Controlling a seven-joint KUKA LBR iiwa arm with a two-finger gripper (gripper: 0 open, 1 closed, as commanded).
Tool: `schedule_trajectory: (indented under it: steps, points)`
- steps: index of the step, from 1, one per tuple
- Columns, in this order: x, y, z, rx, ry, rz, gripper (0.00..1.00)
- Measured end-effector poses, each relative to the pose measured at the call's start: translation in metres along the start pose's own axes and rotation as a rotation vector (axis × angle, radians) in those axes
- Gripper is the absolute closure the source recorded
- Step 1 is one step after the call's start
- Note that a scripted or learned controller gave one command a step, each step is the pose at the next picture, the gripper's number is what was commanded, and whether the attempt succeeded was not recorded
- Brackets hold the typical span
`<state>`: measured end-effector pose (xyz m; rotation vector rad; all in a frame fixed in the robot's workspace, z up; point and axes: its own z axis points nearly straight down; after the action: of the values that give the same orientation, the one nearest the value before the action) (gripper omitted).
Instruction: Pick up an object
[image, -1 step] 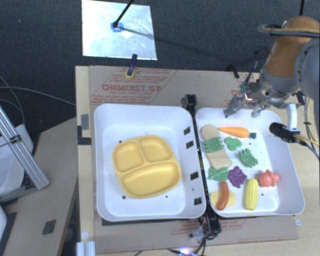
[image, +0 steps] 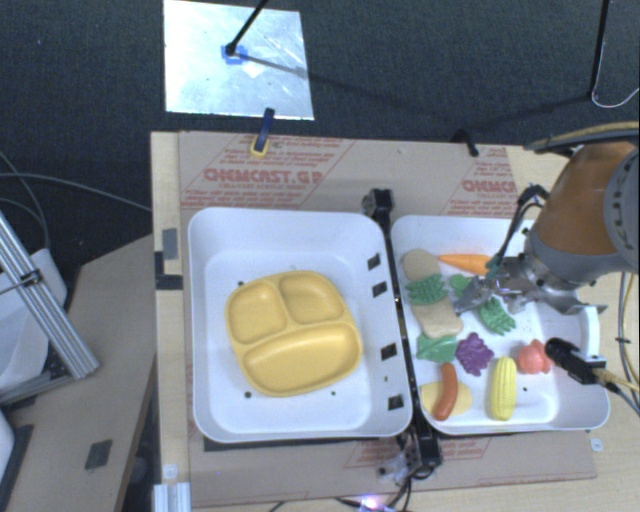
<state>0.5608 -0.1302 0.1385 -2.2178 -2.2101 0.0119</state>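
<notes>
The gripper is lowered into the right bin among green leafy toys, but whether it is released or clenched cannot be told. The toys are judged light, stiff and slippery plastic, best pinched across a narrow middle. In the left bin a yellow divided plate is seen; in the right, a sausage, grapes, a carrot and corn.

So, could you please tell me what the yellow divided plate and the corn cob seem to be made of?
The yellow divided plate looks like moulded plastic with a matte finish: one even colour, rounded compartment edges, soft highlights. The corn cob looks like a plastic toy, slightly glossy, in uniform bright yellow; rubber or foam cannot be ruled out.
</notes>
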Motion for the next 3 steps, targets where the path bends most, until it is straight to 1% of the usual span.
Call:
schedule_trajectory:
  steps: [1, 2, 3]
  points:
    - [-0.006, -0.072, 0.058, -0.005, 0.000, 0.000, 0.00]
    - [0.005, -0.073, 0.005, -0.018, -0.003, -0.008, 0.00]
    - [0.004, -0.073, -0.003, -0.018, -0.003, -0.006, 1.00]
